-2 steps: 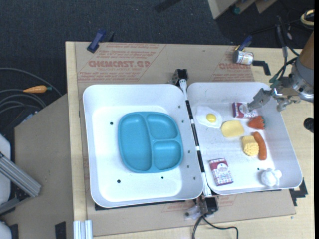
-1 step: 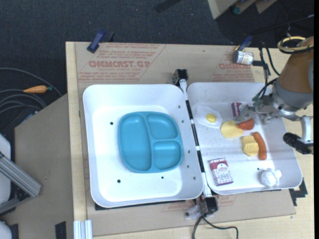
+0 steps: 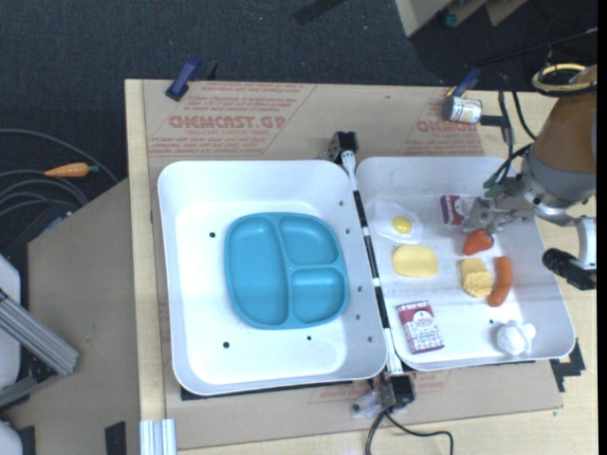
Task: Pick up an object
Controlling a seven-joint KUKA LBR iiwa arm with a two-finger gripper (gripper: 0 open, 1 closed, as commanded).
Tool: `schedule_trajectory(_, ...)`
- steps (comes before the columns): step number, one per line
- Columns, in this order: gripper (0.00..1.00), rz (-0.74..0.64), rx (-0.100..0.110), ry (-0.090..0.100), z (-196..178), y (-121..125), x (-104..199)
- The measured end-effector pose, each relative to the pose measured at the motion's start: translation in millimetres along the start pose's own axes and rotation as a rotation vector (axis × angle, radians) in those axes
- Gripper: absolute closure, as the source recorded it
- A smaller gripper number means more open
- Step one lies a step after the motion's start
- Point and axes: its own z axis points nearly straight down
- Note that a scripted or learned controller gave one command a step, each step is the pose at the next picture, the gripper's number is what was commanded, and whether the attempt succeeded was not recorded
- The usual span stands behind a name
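The claw [image 3: 486, 218] is hovering right over the red tomato [image 3: 478, 243] near the back of the right bin [image 3: 550, 325], the tomato sitting just below and touching its tips, whose state can't be told.

red tomato-like piece [image 3: 478, 243] | small, round | right bin, far half | just beside sausage and cheese wedge
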Motion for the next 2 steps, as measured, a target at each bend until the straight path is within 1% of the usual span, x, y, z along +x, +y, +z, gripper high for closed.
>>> schedule_trajectory(1,1.0,-0.001,0.002,0.002,-108.9,-92.6,48.6)
schedule_trajectory(2,1.0,-0.002,0.005,0.003,-121.5,-99.0,125.6)
